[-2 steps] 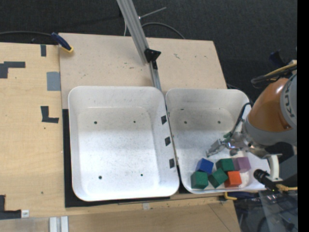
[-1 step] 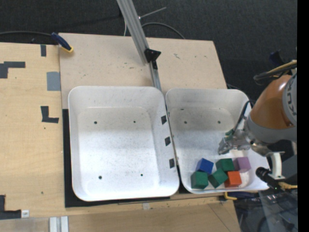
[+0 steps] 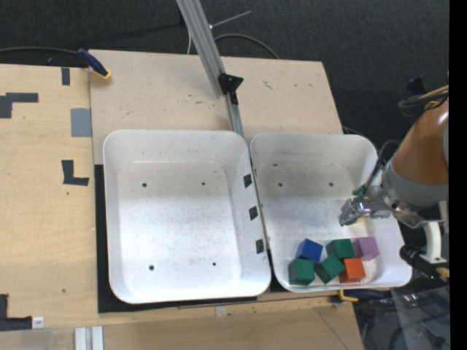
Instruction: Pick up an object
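Several small blocks lie huddled in the near right corner of the right bin (image 3: pixel 306 159): a blue one (image 3: pixel 309 250), green ones (image 3: pixel 300 271) (image 3: pixel 330 267) (image 3: pixel 340 249), an orange one (image 3: pixel 354 269) and a purple one (image 3: pixel 367 248). My gripper (image 3: pixel 353 213) hangs at the bin's right side, just above and behind the purple and green blocks. Nothing shows between its fingers. The grey arm with its orange band (image 3: pixel 427 148) reaches in from the right.
The left bin (image 3: pixel 175 217) sits beside the right one, parted by a shared rim with black clips. A metal pole (image 3: pixel 204 39) slants over the bench behind the bins. Cables run at the far edge.
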